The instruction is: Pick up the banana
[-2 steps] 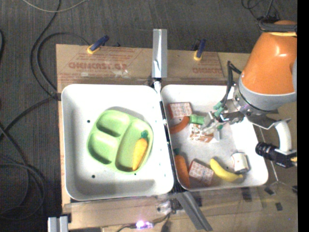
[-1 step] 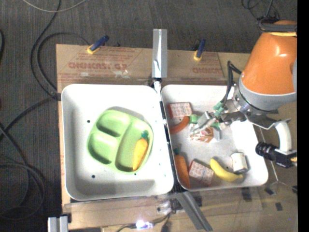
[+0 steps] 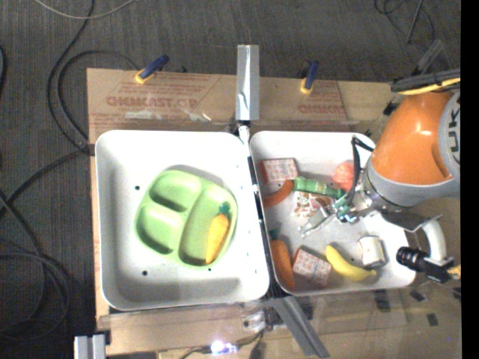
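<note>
With the banana (image 3: 349, 264) untouched in the right bin (image 3: 314, 146), the approach step was underway: the open, empty end effector (image 3: 323, 219) hovered just above-left of it and needed lowering onto it.

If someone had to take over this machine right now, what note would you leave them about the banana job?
Gripper: low in the right bin, over its middle, with nothing visibly held; whether its fingers are open or shut is hard to tell.
Banana: lying flat near the front of the right bin, beside a small white cup, apart from the gripper.
Left bin: green divided plate with a toy carrot on it.
Done: nothing yet.
Left: move to the banana, grasp it, lift it.
</note>
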